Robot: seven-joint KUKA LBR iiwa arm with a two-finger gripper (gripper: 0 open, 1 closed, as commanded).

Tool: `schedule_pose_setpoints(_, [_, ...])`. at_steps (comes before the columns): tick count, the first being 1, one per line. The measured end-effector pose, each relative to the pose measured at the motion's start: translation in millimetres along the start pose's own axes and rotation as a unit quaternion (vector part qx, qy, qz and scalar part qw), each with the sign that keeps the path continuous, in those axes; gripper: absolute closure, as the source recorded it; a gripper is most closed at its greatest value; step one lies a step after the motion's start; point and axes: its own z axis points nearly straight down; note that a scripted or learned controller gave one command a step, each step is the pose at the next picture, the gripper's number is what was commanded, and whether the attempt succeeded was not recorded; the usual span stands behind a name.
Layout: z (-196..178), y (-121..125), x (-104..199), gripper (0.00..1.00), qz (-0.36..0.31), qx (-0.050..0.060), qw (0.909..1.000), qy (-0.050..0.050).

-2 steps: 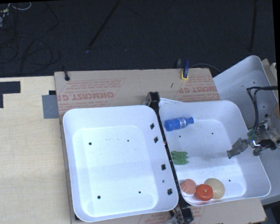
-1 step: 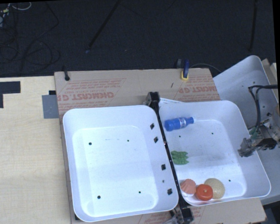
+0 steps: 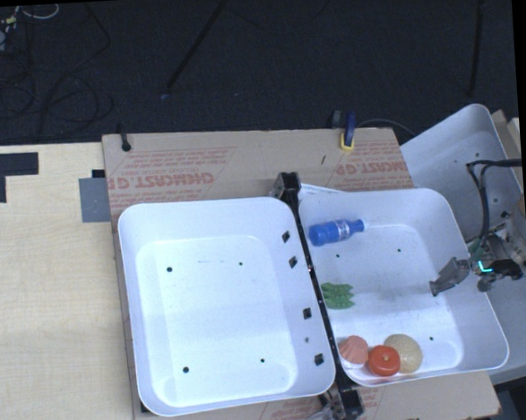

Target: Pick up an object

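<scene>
Camera view: right bin (image 3: 424, 204) holds blue bottle (image 3: 335, 232), green toy (image 3: 337, 295), three round pieces; claw (image 3: 451, 277) state unclear.

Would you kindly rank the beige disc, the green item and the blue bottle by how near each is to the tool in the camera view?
Measured from the tool at the right bin's right side:
1. Beige disc, in the bin's near corner, below-left of the tool.
2. Green item, mid-bin by the divider.
3. Blue bottle, at the far left of the bin, only slightly farther than the green item.
</scene>
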Motion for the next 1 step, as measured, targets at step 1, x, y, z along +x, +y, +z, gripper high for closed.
schedule_pose_setpoints(1, [-9.9, 0.1, -0.5, 1.0, -0.001, 0.0, 1.0, 0.0])
